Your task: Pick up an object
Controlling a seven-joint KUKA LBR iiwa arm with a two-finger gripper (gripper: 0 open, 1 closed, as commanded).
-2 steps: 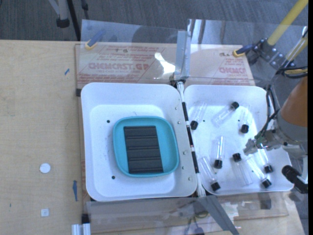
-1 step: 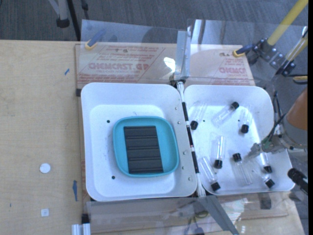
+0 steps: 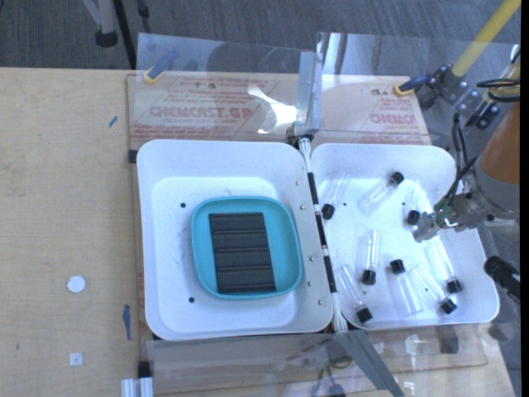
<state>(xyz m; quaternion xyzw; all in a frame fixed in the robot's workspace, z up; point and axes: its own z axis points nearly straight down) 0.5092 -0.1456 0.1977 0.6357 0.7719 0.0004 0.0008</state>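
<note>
Item one on my screen: a left bin [image 3: 157, 222], shallow and white, carrying a teal tray [image 3: 202, 222] with rounded corners, and in that tray a dark ribbed block [image 3: 241, 253] lying flat, its ridges running across. Item two: the right bin [image 3: 438, 162], also white, touching the left one along a shared middle edge. I count in it a scatter of clear vials with black caps, all lying on their sides at mixed angles: one vial [image 3: 331, 197] near the bin's left wall, one vial [image 3: 383, 190] toward the back, a vial [image 3: 369, 259] near the centre, a vial [image 3: 351, 294] at the front left, and a pair of vials [image 3: 430, 284] at the front right. Item three: the gripper [image 3: 423, 226], reaching in from the right, low over the right side of this bin, just beside a black cap [image 3: 412, 217]. I cannot tell from here whether it is gripping anything. Item four: clear plastic sheeting [image 3: 248, 64] standing behind both bins, on a tan bench [image 3: 58, 180].
</note>
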